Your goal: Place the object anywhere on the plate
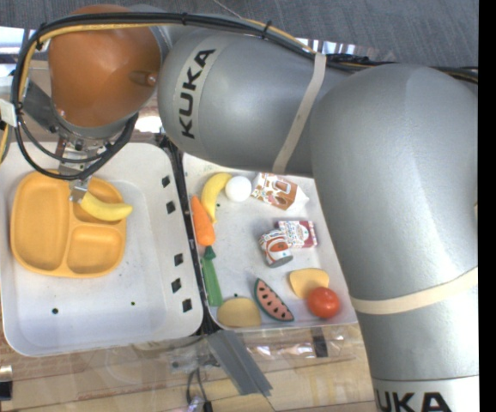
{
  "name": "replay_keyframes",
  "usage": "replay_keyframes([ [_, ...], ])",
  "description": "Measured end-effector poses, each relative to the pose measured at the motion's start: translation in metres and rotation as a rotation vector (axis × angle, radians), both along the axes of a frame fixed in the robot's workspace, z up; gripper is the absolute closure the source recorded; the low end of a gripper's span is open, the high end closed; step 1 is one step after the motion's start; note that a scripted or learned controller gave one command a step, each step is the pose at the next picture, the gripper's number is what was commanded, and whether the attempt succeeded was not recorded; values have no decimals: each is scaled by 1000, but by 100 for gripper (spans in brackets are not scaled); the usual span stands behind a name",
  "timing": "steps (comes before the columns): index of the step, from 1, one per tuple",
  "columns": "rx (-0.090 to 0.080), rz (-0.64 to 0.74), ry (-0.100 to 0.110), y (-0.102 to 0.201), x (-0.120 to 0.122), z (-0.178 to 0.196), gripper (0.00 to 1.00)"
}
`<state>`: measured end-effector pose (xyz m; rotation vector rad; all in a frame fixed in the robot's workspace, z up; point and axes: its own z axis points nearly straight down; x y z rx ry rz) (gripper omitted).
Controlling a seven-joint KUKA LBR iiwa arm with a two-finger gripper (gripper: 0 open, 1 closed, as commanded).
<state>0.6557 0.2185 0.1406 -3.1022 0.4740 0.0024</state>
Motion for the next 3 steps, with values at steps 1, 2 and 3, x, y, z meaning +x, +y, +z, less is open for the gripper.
replay_keyframes([
  [1,1,99,-14,2,-80,132,100],
  [2,-2,98,1,1,-81,125,0],
  [3,-4,104,5,-1,-72,110,0],
])
